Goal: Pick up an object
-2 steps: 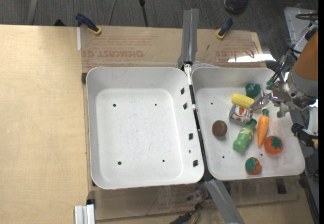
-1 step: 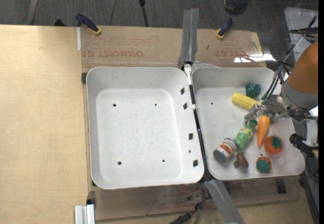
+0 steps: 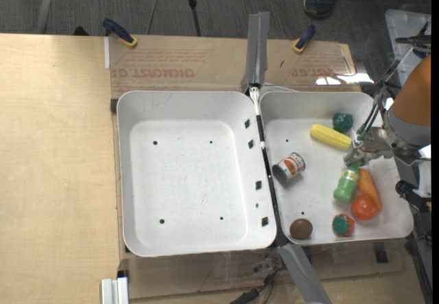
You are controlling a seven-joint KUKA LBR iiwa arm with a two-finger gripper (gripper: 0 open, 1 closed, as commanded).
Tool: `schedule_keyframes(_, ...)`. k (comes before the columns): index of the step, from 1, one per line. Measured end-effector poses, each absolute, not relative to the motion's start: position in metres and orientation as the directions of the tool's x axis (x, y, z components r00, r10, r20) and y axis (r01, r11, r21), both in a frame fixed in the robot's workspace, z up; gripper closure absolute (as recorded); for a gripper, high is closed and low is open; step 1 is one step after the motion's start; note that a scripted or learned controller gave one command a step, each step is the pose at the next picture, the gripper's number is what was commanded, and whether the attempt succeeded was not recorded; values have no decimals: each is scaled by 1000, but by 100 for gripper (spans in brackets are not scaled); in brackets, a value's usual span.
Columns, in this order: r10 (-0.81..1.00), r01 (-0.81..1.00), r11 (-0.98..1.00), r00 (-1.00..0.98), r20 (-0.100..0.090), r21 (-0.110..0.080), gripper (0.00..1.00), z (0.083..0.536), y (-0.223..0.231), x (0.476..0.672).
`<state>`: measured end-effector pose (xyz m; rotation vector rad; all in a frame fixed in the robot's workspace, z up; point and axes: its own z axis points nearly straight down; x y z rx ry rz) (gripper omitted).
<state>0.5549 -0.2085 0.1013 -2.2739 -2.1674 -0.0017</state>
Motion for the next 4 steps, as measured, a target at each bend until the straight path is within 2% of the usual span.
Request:
schedule_keyframes(1,981,981,-194,194,-1,-1,100,236,-86,550)
schedule_keyframes(2,979,979,-206,206,-3,-7,100,118,-125,657)
schedule_keyframes(3,993,993,-116,116,-2,-2,100,194,-167,603)
schedule_keyframes(4,971,971,239,-239,0,1,100,93,-201,529)
